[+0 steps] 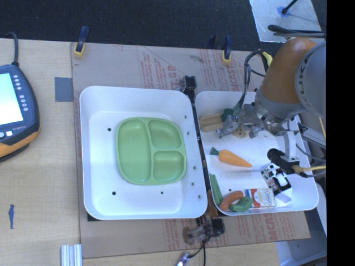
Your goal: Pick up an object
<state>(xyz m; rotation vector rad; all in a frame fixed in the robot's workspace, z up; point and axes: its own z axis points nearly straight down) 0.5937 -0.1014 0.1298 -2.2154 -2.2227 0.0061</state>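
Reaching in from the right over the right bin (310, 201), gripper (236, 127) hanging low by the far-left corner, finger state impossible to tell. Lying mid-bin just below it: a toy carrot (233, 158). Resting beside the gripper: a tan block (209, 121). Sitting along the near wall: a sausage (228, 198), a green piece (242, 204) and a printed card (262, 197). Holding a green divided plate (150, 150): the left bin (94, 148).

Wooden bench (39, 193), seemingly dark floor (138, 7)
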